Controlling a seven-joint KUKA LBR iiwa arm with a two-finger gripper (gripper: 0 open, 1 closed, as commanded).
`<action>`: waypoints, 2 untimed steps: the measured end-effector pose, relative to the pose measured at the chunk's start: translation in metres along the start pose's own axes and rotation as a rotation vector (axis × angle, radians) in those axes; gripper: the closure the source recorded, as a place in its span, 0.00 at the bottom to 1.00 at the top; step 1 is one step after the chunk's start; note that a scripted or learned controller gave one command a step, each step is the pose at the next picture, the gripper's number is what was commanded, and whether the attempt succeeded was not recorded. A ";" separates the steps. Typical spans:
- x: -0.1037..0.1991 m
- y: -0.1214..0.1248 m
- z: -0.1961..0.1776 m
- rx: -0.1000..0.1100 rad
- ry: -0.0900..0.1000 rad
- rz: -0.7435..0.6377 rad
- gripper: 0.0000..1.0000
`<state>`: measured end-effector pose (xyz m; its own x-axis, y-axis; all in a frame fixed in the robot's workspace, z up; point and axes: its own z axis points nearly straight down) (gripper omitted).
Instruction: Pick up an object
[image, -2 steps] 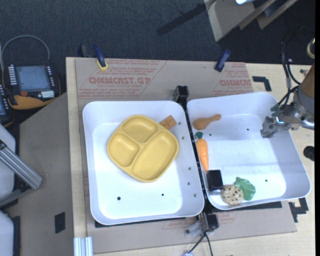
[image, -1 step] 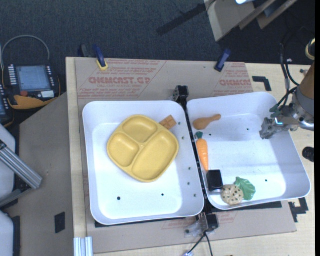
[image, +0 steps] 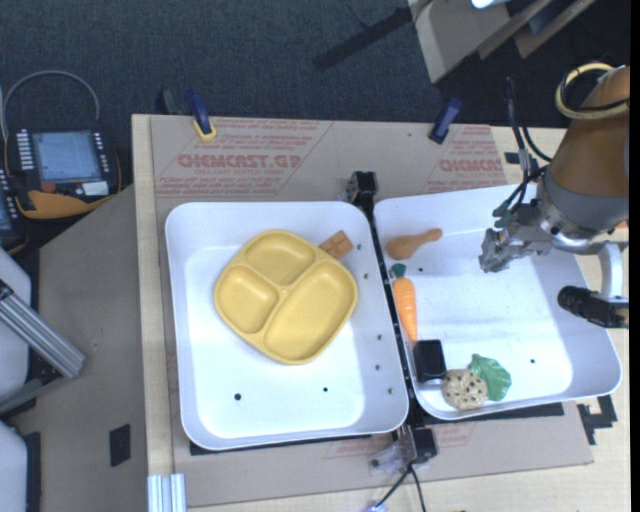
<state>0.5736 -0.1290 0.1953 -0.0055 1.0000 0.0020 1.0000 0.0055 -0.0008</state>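
While the gripper (image: 497, 257) hangs over the far part of the right bin (image: 560, 340), nothing is seen between its parts.
Grip state: cannot tell whether released or clenched.
Nearest object: drumstick (image: 413, 243), just left of the gripper, long axis running left-right.
Carrot (image: 404, 308): near-left, long axis far-to-near, beside the bin's left wall.
Right bin's near edge: black block (image: 429, 360), cookie (image: 463, 389), green leaf (image: 492, 375).
Left bin (image: 200, 300): yellow divided plate (image: 286, 296), small brown block (image: 336, 243) at its far rim.
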 end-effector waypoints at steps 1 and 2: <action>0.056 0.015 -0.015 -0.005 -0.001 -0.002 1.00; 0.110 0.018 -0.012 -0.001 0.000 -0.001 1.00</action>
<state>0.5913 -0.0185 0.2072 -0.0063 1.0000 0.0020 1.0000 0.0063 -0.0003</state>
